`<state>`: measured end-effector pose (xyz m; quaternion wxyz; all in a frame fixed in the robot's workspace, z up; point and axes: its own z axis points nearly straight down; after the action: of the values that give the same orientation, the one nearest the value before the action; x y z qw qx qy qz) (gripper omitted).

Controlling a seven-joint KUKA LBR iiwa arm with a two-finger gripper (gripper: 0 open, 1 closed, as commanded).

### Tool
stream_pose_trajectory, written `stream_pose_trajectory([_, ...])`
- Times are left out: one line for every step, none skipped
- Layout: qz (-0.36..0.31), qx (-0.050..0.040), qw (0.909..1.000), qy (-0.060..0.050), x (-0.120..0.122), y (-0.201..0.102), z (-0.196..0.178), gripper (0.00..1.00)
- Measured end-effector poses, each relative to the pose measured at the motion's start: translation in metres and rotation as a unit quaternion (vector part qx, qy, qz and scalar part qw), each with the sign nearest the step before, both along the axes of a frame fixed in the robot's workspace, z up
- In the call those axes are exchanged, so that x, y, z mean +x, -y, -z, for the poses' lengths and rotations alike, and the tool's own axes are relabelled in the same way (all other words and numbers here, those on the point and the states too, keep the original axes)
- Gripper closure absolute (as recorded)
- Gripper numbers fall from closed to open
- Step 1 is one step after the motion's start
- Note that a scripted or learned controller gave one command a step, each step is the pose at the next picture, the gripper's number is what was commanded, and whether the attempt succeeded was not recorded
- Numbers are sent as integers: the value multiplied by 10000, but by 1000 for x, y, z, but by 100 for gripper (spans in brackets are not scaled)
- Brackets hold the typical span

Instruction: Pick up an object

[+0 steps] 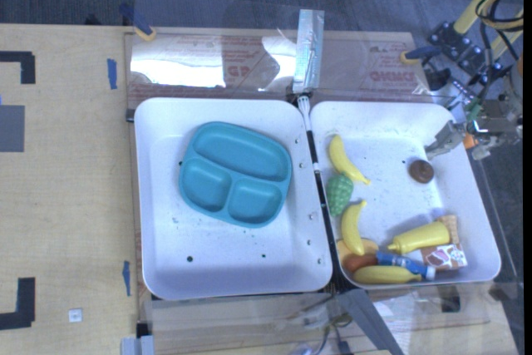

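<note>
The right bin (391,122) holds several toy items: a banana (345,160), a green bumpy piece (338,194), a second banana (353,227), a brown round piece (421,170), a yellow bottle (420,237), and a small cluster along the front wall. My gripper (445,140) hangs at the bin's right rim, just up and right of the brown round piece and apart from it. I see nothing held in it. The wrist and cables (474,62) rise behind it at the far right.
A blue compartment plate (235,173) lies in the left bin (158,245). A clear plastic wall (308,50) stands behind both bins. The front-wall cluster includes a red-orange piece (359,262), a blue-and-white tube (405,263) and a small carton (446,258).
</note>
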<state>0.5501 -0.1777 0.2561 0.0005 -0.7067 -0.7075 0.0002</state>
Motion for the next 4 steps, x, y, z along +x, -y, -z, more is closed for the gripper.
stream_pose_trajectory([-96,13,9999,-42,46,-45,95,0])
stream_pose_trajectory([-508,-23,9986,124,67,-73,150,0])
stream_pose_trajectory([-410,-7,9992,25,34,-75,169,0])
stream_pose_trajectory([-1681,5,9858,-5,-61,-34,163,0])
